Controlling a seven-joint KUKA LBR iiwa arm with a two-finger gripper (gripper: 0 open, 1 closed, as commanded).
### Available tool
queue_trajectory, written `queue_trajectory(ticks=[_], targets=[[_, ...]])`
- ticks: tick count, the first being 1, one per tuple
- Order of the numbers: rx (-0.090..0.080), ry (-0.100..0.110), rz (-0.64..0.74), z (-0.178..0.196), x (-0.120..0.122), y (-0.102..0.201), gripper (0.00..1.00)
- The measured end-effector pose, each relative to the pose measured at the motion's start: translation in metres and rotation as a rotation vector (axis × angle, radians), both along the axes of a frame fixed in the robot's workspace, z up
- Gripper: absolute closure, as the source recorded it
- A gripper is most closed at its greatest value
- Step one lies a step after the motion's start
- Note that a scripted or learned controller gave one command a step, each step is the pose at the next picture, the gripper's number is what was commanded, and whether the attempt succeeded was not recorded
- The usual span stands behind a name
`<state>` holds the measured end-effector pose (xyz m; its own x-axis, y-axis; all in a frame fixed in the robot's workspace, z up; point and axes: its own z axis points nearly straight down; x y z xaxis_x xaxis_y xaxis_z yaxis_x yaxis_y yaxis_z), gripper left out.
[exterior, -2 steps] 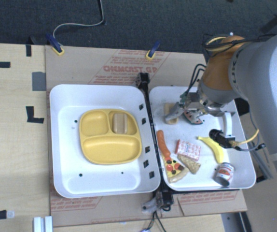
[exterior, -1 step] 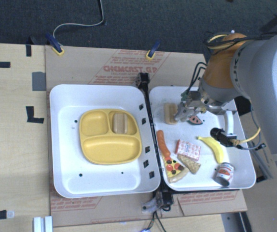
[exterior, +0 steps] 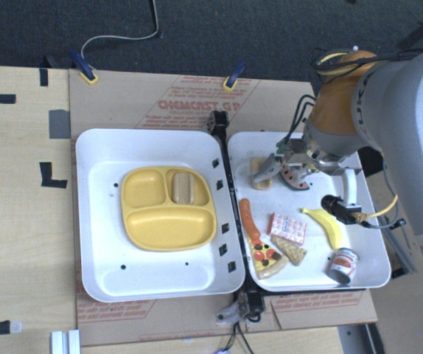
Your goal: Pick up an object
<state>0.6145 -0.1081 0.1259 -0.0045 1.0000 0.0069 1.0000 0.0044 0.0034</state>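
I've got the gripper (exterior: pixel 279 164) low in the right bin (exterior: pixel 373 271), beside a tan piece (exterior: pixel 260 174) — approach step; finger state I cannot tell; next, centre and close.

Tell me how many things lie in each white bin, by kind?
Left bin:
Yellow tray: 1
Item in tray: 1
Right bin:
Banana: 1
Hot dog: 1
Pizza slice: 1
Can: 1
Pink box: 1
Bread: 1
Tan item: 1
Total: 9
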Motion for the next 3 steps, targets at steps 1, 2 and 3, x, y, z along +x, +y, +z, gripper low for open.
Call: queue_trajectory(ticks=[1, 2, 3], targets=[[-0.008, -0.001, -0.002, -0.04, 0.055, -0.027, 0.0], [-0.012, 0.0, -0.001, -0.03, 0.055, -0.028, 1.0], [-0.007, 0.003, -0.002, 0.059, -0.004, 0.031, 1.0]])
